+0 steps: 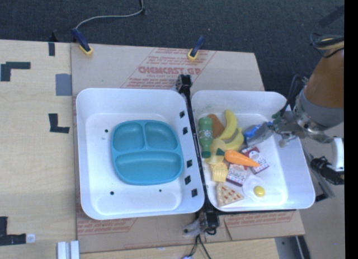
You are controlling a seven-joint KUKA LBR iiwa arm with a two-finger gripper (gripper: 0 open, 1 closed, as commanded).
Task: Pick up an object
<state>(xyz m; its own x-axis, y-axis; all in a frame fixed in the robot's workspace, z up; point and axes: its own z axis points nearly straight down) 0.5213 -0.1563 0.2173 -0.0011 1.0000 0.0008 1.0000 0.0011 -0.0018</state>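
**Tool poised over right bin, no grasp yet**

Arm (327,93) reaches in from the right; tool (264,132) sits low over the right bin (296,191), just beside the bananas (232,129). Cannot tell whether it is released or clenched. Candidate objects lie crowded against the bin's left wall: carrot (240,158), green bottle (205,135), cracker (228,194), egg (258,191). Left bin (92,140) carries a blue plate (147,151). Judgement: tight clustering leaves little approach room.
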